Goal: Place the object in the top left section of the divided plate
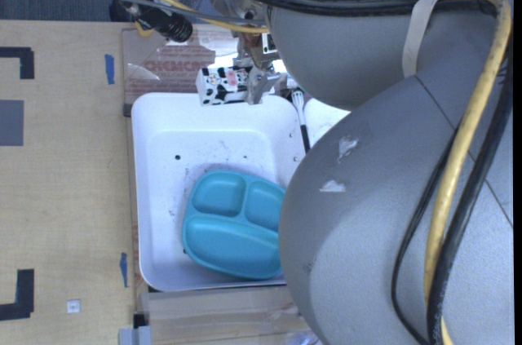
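A white bin (155, 172) is seen on the bench, and a blue plate (232, 233) is laid in it, near the bin's bottom edge. The plate is split into parts: two small ones along its top and one big one below. The right side of the plate is hidden by the big grey arm (391, 172).

A small toy (222, 84) (white with black spots, like a cow) is seen at the top edge of the bin, just above the rim. The gripper (254, 82) is found right beside the toy, at its right end. The toy looks to be pinched at that end by the metal fingers (259, 78), but this part is small and crowded, so it cannot be said for sure. How the fingers stand, apart or together, cannot be told.

The toy is well apart from the plate, so it is judged that the putting-down is not yet done. The toy is likely held up high so that it can be carried over the rim without a bump. Next, it would need to be brought down toward the plate's top left part, which is small, so good aim is called for.
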You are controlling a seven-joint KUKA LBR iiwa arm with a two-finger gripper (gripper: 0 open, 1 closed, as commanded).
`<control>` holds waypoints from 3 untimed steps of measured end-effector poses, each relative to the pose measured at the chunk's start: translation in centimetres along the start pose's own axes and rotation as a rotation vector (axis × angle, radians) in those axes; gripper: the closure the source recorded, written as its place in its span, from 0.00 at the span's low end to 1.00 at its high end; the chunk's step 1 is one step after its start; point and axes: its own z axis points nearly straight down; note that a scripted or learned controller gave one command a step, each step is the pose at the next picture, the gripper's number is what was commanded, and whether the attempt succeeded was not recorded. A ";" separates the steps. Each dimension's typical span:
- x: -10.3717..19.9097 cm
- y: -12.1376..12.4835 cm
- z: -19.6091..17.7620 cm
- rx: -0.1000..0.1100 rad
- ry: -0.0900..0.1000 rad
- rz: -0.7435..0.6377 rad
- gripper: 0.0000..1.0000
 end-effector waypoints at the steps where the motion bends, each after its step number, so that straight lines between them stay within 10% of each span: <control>1: 0.5 0.3 1.5 -0.002 -0.002 -0.017 1.00; 2: -6.3 6.9 -1.1 0.001 -0.006 -0.094 1.00; 3: 0.3 10.2 1.9 -0.002 -0.009 -0.198 1.00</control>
